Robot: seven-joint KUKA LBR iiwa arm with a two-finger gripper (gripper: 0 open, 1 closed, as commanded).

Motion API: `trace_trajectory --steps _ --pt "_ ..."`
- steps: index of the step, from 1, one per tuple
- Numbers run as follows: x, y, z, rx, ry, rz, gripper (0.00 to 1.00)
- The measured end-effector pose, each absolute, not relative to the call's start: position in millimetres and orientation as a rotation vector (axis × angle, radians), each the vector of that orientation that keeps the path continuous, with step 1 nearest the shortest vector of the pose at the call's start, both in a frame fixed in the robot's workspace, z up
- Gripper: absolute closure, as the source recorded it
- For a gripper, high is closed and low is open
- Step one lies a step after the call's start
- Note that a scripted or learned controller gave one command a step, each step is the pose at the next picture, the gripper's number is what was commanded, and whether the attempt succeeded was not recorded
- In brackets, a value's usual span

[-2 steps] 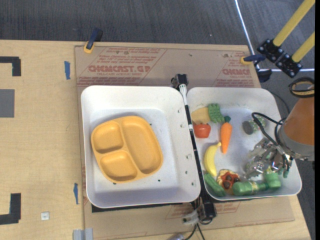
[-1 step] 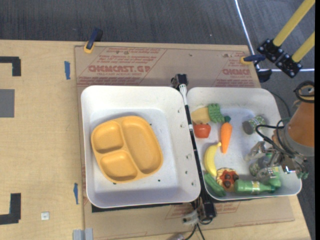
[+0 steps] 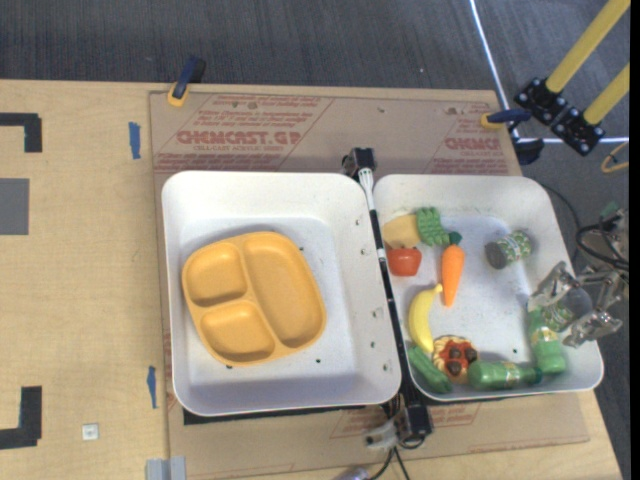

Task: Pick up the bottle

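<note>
Two white bins: the left bin (image 3: 180,218) held a yellow divided plate (image 3: 253,295), the right bin (image 3: 540,203) toy produce, carrot (image 3: 452,271) and banana (image 3: 424,318) among them. Gripper (image 3: 572,308) sat low at the right wall beside the green bottle (image 3: 548,350); finger state could not be told. Approach step; next, descent squarely over the bottle.

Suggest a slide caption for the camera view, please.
Gripper low over right bin's toy food; yellow tray in left bin.
</note>
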State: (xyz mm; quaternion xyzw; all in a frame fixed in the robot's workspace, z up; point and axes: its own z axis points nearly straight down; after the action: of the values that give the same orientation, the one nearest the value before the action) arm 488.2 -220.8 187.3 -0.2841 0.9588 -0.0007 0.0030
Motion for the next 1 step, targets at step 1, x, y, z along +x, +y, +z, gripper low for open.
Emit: trace_trajectory --steps 1 --pt "508.1 -195.2 96.3 -1.318 2.846 0.001 1.0"
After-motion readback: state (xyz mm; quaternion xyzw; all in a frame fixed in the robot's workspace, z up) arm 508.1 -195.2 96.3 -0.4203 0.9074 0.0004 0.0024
